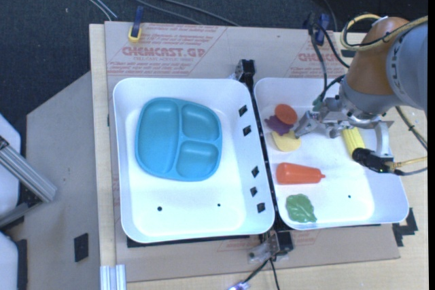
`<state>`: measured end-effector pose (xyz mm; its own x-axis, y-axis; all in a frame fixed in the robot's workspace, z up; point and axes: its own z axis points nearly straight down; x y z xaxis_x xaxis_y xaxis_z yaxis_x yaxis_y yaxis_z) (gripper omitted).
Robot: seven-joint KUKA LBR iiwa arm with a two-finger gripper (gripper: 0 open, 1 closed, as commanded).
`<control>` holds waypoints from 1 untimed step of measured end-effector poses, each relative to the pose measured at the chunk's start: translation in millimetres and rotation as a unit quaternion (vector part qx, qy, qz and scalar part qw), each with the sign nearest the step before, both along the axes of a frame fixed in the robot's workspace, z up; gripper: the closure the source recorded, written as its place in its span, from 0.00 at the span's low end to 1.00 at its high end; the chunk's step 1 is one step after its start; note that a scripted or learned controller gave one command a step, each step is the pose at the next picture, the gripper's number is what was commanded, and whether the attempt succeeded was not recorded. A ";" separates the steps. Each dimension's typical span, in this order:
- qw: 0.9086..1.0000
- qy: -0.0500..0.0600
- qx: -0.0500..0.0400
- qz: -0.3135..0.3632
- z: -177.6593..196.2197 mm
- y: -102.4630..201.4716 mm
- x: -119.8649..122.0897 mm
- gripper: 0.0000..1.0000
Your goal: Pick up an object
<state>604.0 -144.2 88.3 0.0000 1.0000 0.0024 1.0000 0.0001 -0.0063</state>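
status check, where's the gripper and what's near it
Gripper low over right bin, beside the orange piece, purple piece and yellow piece. Nothing seen held. Carrot and green piece lie apart, nearer the front.

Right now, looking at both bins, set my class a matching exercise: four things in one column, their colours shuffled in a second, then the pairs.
Things:
1. divided plate in the left bin
2. carrot
3. leafy vegetable
4. corn cob

Colours:
A. green
B. yellow
C. blue
D. orange

Pairs: 1-C, 2-D, 3-A, 4-B
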 end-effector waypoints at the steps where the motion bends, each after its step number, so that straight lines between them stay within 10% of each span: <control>1: 1.000 -0.003 -0.001 0.000 14.9 -0.3 2.0 1.00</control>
<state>606.0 -144.5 103.2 0.0001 1.0000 0.0013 1.0000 -0.0001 0.0006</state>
